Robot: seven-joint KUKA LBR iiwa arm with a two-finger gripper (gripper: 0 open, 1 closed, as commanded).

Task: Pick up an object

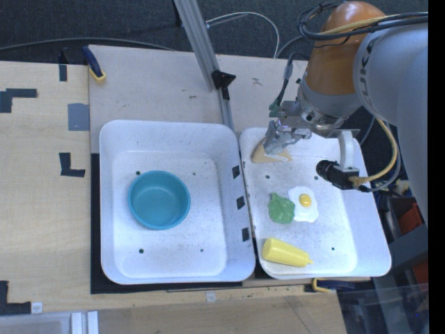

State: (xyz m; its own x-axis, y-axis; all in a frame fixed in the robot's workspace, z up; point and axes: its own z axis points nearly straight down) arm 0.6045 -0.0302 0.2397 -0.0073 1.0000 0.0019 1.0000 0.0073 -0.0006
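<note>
My gripper [277, 143] hangs over the far left corner of the right bin [361, 249], right above a flat tan piece [263, 156] that pokes out from under it. Nearer the front lie a green leafy piece [281, 208], a fried egg [304, 204] touching its right side, and a yellow corn-like piece [284, 252]. A blue bowl [159, 199] sits in the left bin [118, 145].
A slanted metal pole [201, 44] runs down from the top to the gap between the bins. A black connector with cables [337, 174] hangs off the arm above the right bin's right side. A blue and yellow clamp [93, 64] sits on the bench's far left corner.
</note>
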